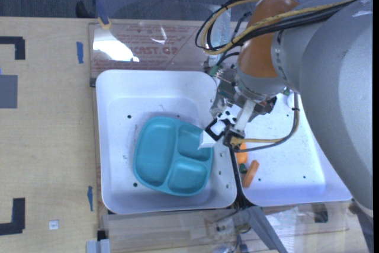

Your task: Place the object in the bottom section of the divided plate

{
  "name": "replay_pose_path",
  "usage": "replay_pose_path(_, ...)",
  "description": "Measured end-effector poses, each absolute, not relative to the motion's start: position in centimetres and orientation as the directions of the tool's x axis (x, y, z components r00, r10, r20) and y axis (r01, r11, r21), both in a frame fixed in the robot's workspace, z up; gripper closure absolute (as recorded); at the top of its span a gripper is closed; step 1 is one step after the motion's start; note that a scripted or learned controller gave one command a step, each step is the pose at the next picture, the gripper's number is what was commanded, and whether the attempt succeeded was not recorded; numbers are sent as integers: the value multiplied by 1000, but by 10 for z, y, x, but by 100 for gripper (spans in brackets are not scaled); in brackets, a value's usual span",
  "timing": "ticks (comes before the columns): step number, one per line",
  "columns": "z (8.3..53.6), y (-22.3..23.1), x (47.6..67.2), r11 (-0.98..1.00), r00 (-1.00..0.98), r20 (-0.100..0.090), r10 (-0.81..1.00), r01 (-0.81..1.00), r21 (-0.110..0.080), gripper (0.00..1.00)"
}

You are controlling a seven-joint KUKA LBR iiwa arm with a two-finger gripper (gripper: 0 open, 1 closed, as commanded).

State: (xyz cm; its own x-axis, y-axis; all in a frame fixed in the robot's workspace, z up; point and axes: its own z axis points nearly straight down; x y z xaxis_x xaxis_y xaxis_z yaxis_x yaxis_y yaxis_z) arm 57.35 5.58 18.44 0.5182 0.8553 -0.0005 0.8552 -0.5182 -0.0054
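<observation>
Hovering over the divided plate (172, 156), the hand (218, 132) — grip unclear — sits left of the carrot (251, 171).

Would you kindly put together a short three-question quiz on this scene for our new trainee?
1. True or false: the teal divided plate lies in the right bin.
2. Where does the small orange object lie?
A. on the plate
B. in the right bin, near its left wall
C. on the wooden bench
3. Fill in: the claw hangs over the plate's ____ edge, as seen in the camera view.

Key:
1. False; it lies in the left bin.
2. B.
3. Right, close to the wall between the two bins.
</observation>
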Motion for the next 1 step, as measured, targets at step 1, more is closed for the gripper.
replay_pose_path(1, 154, 72, 551, -394, 394, -19, 919, 919, 23, 100)
